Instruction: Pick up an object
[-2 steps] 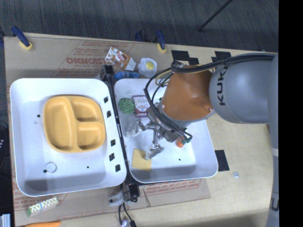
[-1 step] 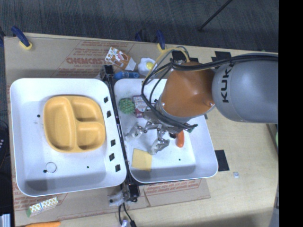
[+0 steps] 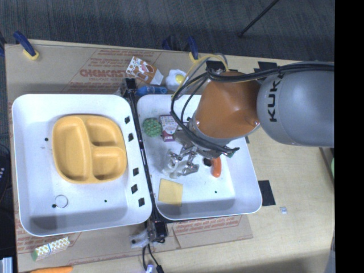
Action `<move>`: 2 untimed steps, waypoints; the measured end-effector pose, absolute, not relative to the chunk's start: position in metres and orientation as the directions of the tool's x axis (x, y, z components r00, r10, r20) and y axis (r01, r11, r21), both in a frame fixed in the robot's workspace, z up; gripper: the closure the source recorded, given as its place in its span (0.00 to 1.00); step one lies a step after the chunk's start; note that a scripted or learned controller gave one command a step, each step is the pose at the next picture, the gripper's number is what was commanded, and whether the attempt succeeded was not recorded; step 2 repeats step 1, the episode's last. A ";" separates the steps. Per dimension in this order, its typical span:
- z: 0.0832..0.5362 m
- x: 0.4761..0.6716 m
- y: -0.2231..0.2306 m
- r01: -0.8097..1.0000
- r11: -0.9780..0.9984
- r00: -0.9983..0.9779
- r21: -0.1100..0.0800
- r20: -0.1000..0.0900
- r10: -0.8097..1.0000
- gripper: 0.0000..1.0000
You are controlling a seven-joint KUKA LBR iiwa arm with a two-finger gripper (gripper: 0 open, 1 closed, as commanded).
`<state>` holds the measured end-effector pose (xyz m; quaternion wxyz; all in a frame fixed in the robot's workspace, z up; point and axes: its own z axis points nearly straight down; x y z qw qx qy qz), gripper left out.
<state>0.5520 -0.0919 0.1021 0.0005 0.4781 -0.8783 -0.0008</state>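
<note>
My gripper hangs low over the middle of the right bin, under the orange wrist band. Its metal fingers stand open above the bin floor, with nothing between them. An orange carrot-like piece lies just to its right. A yellow cheese-like slab lies in front of it. Behind it, at the bin's back left, rest a green bumpy ball and a purple-and-white packet, partly under the arm's cables.
The left bin holds a yellow divided tray and a small clear ring. Behind the bins on the cardboard lie a printed snack box, a blue item and a yellow toy. The arm's bulk covers the right bin's back right.
</note>
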 end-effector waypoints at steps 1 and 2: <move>0.192 0.521 -0.037 -0.902 0.431 -0.431 0.000 0.000 -0.902 1.00; 0.192 0.521 -0.037 -0.902 0.431 -0.431 0.000 0.000 -0.902 1.00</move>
